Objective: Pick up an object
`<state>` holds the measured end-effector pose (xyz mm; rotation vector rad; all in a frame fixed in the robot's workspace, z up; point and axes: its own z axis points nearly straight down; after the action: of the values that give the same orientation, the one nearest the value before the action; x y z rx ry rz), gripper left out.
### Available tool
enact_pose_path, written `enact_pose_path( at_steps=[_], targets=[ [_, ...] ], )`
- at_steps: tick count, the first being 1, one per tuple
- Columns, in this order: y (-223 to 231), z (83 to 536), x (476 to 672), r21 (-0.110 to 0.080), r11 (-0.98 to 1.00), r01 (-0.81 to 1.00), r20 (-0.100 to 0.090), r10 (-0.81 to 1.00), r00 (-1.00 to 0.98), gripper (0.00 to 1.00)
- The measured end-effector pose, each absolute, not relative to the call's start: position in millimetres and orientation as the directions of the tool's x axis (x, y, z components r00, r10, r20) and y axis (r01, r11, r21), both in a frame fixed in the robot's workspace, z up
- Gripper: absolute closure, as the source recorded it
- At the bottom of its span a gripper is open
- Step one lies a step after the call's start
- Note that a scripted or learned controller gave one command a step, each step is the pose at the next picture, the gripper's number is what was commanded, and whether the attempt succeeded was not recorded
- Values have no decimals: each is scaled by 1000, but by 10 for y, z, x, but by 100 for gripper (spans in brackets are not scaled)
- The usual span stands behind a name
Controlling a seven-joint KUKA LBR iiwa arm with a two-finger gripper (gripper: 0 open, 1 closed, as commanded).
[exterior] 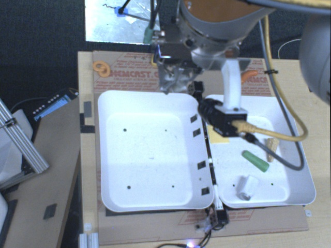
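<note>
Hanging over the far rim of the left bin (150, 138), gripper (173, 81) sits w/ the arm's wrist (212, 30) above it; can't tell finger state, too blurred. Objs all in the right bin (297, 190), just beside the left bin: green marker (255, 160), white cylinder (245, 187), tan stick (271, 148), yellow piece (221, 137).

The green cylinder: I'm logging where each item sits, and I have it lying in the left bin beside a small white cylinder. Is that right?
Not quite. The camera view shows the green cylinder lying in the right bin, not the left one. The rest holds: the small white cylinder lies close beside it, a little nearer the bin's front edge.
</note>
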<state>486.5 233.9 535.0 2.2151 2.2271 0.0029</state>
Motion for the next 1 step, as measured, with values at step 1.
enact_pose_path(
  at_steps=[1],
  targets=[
    [2339,5350,4865,2,5,1000,1,1000,-5,100]
  ],
)
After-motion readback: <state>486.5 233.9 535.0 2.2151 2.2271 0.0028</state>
